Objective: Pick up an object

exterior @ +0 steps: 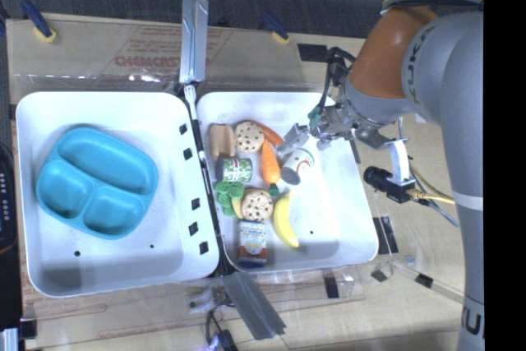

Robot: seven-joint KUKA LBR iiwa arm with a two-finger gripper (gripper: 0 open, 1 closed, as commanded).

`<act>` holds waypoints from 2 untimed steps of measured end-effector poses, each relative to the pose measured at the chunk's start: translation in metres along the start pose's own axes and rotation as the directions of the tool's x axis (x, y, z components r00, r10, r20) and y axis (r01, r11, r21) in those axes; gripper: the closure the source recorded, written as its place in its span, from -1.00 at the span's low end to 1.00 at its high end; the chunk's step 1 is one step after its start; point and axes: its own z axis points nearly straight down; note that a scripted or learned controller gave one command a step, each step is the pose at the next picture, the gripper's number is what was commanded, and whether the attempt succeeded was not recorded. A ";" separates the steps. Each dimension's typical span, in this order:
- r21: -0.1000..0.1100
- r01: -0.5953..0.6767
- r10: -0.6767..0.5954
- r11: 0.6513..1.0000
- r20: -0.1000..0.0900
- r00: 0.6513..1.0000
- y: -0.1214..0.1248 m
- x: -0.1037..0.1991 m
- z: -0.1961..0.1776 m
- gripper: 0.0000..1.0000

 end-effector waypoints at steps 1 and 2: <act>-0.007 0.075 -0.075 0.997 0.003 0.997 0.030 0.002 0.083 -1.00; -0.007 0.079 -0.078 0.997 0.004 0.997 0.030 0.002 0.072 1.00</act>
